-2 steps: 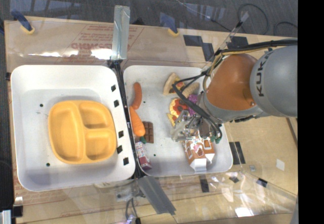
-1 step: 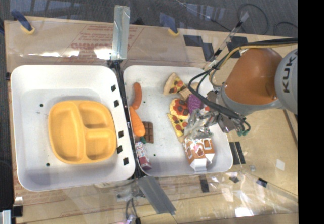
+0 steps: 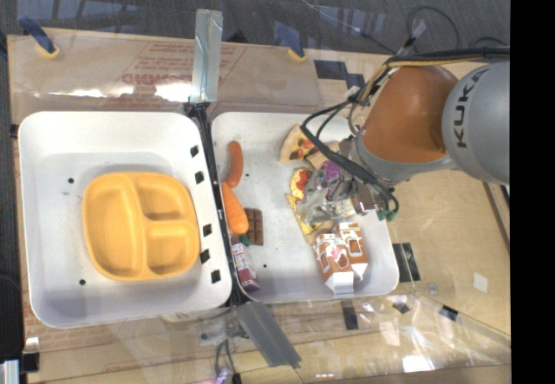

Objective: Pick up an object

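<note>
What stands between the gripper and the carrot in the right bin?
Nothing visible does. The gripper is over the pizza pieces in the right bin; bare bin floor separates it from the carrot by the divider.

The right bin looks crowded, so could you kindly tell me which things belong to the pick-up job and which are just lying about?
In play:
gripper
pizza slices
milk carton
hot dog
carrot
chocolate bar
small can

Lying about:
yellow divided tray
left bin
</note>
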`<state>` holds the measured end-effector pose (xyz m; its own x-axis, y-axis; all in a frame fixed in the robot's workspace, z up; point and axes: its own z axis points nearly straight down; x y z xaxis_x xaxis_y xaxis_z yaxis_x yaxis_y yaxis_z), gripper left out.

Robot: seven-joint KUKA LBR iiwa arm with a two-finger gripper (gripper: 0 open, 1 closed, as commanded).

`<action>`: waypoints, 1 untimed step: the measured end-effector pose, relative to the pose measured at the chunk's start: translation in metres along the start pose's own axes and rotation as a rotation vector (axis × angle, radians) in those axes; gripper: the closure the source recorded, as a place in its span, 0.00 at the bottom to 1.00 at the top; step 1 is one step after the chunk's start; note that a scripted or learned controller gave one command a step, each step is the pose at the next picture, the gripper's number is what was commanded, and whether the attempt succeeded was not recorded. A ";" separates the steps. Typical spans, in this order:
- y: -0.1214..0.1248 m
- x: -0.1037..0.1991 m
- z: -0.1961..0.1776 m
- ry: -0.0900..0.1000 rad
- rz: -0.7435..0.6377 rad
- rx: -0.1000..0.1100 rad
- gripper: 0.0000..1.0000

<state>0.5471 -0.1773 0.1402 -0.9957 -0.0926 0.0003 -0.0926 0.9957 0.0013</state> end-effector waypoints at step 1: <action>-0.007 0.054 -0.017 0.003 -0.591 -0.002 1.00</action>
<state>0.4943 -0.1896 0.1570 -0.7751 -0.6319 0.0018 -0.6319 0.7751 0.0037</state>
